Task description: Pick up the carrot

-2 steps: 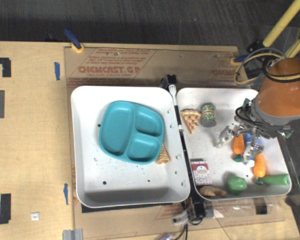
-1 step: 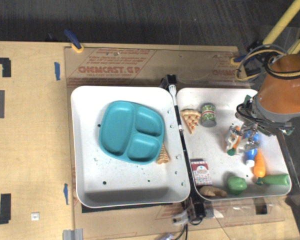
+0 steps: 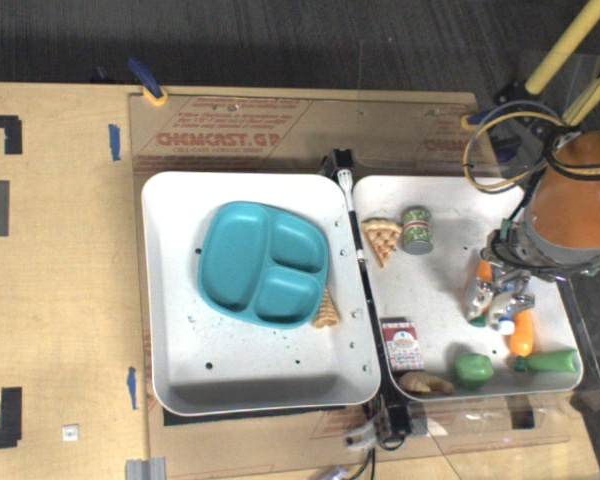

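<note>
**Jaws poised at the carrot in a crowded corner**

The carrot [image 3: 521, 334] lies in the right bin [image 3: 440, 268], near its lower right corner, with the gripper [image 3: 498, 302] directly over and touching or nearly touching its upper end. Whether the jaws are spread or pressed together cannot be told from this angle, and nothing shows the carrot between them.

The likely trouble is the crowding. A long green vegetable [image 3: 550, 361] lies just beside the carrot's lower end, and a round green one [image 3: 473, 369] sits near it, so a closing grip could nudge a neighbour or squeeze the carrot out sideways against the bin wall. The carrot's smooth, tapered shape would also let it slip.

The right bin also holds a small can [image 3: 416, 229], a pizza slice [image 3: 381, 239], a red-and-white carton [image 3: 402, 343] and a brown item [image 3: 425, 383] at its lower edge. The left bin [image 3: 180, 348] holds a blue divided plate [image 3: 263, 264] and an ice-cream cone [image 3: 326, 310] touching it.
</note>
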`<action>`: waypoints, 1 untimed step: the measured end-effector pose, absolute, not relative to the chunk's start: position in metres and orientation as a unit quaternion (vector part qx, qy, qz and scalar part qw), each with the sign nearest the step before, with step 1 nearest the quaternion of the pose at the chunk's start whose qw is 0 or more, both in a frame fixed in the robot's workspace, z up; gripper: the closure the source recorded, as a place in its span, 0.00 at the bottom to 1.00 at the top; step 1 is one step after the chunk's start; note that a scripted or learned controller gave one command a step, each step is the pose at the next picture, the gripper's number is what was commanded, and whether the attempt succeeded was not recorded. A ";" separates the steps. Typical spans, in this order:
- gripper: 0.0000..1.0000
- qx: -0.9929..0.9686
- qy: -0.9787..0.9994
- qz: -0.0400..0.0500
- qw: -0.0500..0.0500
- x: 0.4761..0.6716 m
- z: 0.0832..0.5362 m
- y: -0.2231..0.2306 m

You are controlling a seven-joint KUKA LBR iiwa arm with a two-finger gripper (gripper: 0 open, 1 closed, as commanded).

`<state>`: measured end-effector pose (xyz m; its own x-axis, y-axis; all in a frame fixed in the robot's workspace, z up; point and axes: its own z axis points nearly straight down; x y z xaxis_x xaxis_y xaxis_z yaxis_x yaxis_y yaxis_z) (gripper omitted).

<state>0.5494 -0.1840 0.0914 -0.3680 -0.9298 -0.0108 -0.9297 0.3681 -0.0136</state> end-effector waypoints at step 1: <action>1.00 -0.560 0.828 -0.003 0.013 0.552 0.103 -0.182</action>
<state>0.5523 -0.1821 0.1029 -0.3714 -0.9283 -0.0171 -0.9281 0.3717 -0.0197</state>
